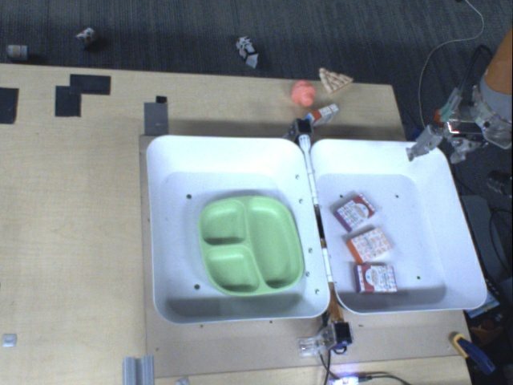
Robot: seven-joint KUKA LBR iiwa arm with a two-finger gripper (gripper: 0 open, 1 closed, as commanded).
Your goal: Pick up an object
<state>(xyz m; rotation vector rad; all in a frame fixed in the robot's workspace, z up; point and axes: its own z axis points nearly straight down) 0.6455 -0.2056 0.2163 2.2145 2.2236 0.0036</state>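
Observation:
Three small printed packets lie in the right bin [433, 175]: a purple-edged one [354, 212] at the top, an orange one [369, 245] in the middle and a red one [376, 277] at the bottom. A green divided plate [250, 244] fills the middle of the left bin [172, 183]. My gripper [427, 139] hangs over the right bin's far right corner, well away from the packets, with nothing visibly in it. The grey arm with its orange band [498, 74] comes in from the right edge.
Beyond the bins, on the wooden bench, sit a pink ball [303, 93], a wedge-shaped toy [334, 79] and a small tube [321, 115]. Black patches [80, 93] mark the bench's far left. Cables run at the right and along the front edge.

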